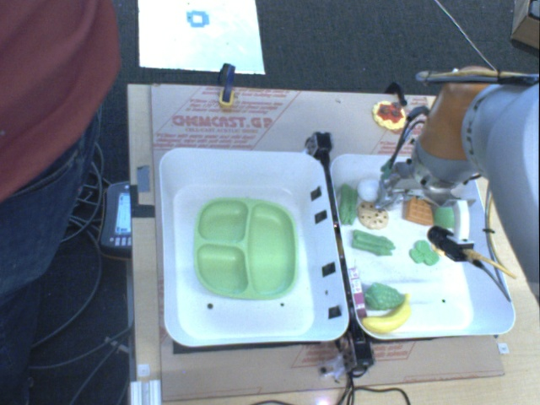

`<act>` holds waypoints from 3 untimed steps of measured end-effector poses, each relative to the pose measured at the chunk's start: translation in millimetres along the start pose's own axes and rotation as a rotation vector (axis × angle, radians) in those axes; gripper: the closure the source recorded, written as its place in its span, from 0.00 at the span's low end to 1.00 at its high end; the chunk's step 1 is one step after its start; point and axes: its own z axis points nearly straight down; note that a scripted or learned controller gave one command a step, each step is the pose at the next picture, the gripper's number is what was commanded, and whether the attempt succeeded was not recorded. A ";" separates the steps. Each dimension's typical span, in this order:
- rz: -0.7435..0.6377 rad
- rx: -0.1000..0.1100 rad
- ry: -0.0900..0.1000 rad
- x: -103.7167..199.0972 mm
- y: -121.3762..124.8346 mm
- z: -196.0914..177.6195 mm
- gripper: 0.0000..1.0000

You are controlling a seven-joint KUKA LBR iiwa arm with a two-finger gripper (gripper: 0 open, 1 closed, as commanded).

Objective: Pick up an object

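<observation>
1. Left bin [181, 226]: shallow and white, it holds a green divided plate [246, 247] lying flat near its centre. A row of black clips [321, 218] runs along the seam between the two bins.
2. Right bin [494, 310]: it holds the candidate objects. From its left side: a green pod [347, 202], a round cookie [372, 217], a white ball [369, 190], a green bean piece [372, 243], a leafy green piece [384, 295] touching a banana [388, 317], a green floret [424, 253] and an orange cracker [418, 210].
3. Gripper [386, 194]: positioned over the far left part of the right bin, just beside the white ball and above the cookie. Whether the claw stands wide or narrow cannot be told; nothing is visibly held.
4. Step in hand (judgement): descent onto a target. Centre on a single item; the ball, cookie and pod lie close together, so an offset approach risks pushing rather than grasping.
5. Surface and room: the bins rest on a printed cardboard sheet [228, 121] on the bench. A pizza toy [390, 114] lies outside the bins, behind the right bin. The floor is dark carpet with a white sheet [198, 24]. A person in red [46, 74] stands at the left edge.
</observation>
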 end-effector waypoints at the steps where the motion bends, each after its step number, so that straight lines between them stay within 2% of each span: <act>1: -0.001 0.002 0.000 0.1 -0.5 0.9 0.00; 2: 0.003 0.004 0.001 10.0 40.6 12.9 0.00; 3: 0.009 0.003 0.001 25.2 5.8 11.5 0.00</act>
